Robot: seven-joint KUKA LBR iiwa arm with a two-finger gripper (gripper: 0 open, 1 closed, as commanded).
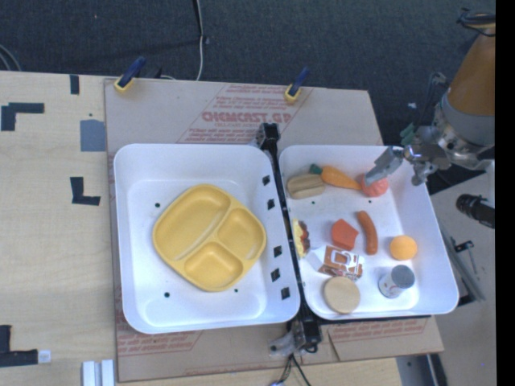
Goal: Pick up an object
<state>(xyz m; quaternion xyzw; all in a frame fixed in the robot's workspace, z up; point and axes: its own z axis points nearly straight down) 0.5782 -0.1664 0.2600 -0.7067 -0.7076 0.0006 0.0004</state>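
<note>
The arm is reaching in from the right, its orange band [476, 75] showing above the grey wrist. The gripper [383, 167] is hanging low over the far part of the right bin [438, 236], one grey finger slanting down toward a small red-pink object [376, 187] that is lying near the bin's far wall. The finger tip is sitting right at that object, but I cannot tell whether the fingers are spread or pressed together, nor whether anything is caught between them.

Just left of the red-pink object an orange carrot [339, 179] with a green top is lying, and beside it a tan bread roll [305, 186]. Nearer to me in the same bin are a red block [344, 233], a reddish sausage [368, 232] lying lengthwise, an orange ball [403, 248], a small red-and-white packet [343, 260], a round tan disc [342, 294] and a grey can [396, 281]. A small yellowish item [302, 237] is resting against the bin's left wall.

The left bin [133, 240] is holding a yellow divided plate [209, 236], lying flat in the middle. Both bins are sitting on a cardboard sheet [233, 115] clamped at its far edge.
</note>
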